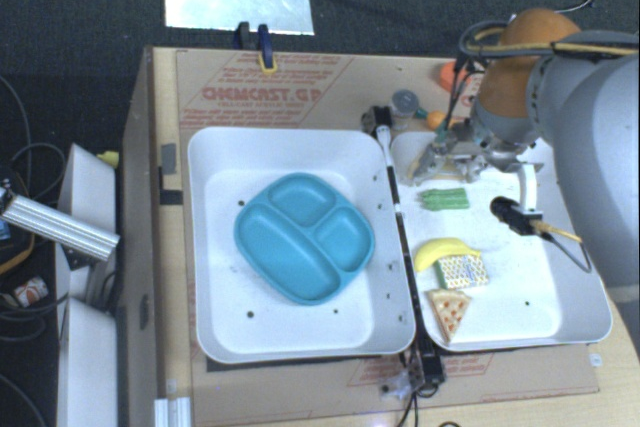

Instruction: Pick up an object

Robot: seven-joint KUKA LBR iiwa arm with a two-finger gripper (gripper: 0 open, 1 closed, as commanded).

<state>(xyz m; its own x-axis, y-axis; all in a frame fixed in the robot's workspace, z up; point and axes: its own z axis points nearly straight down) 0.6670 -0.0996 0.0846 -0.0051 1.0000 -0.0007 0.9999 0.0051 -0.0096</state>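
My gripper (pixel 450 165) hangs over the back of the right bin (pixel 565 310), coming down from the grey arm at the right. Just in front of it, and apart from it, a small green piece (pixel 444 199) lies flat on the bin floor. Nearer the front of that bin are a yellow banana (pixel 438 251), a checkered block (pixel 463 272) touching the banana, and a pizza slice (pixel 449 312). I see nothing held in the gripper.
The left bin (pixel 215 320) holds a blue divided plate (pixel 304 237). Behind the bins, a grey round part (pixel 404 102) and small orange pieces (pixel 447 73) sit on the cardboard. A rail (pixel 396 205) runs between the two bins.
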